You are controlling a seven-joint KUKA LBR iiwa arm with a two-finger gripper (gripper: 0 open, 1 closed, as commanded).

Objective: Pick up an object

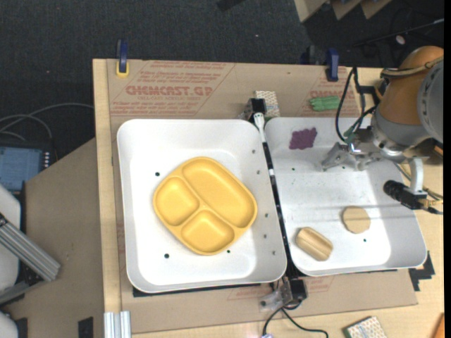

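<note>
Nearest, a tan block (313, 243) lies whole, while the gripper (350, 157) beyond, fingers spread, pinches nothing.

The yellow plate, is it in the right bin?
No, the yellow plate lies in the left bin, apart from the right bin.

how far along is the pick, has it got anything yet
Done so far: nothing looks picked up. The purple piece, round tan piece and tan block all lie on the right bin floor, and the yellow divided plate sits in the left bin. In hand: the gripper is low at the right bin's back, with nothing visible between its fingers. Left: close on one object and lift it.
</note>
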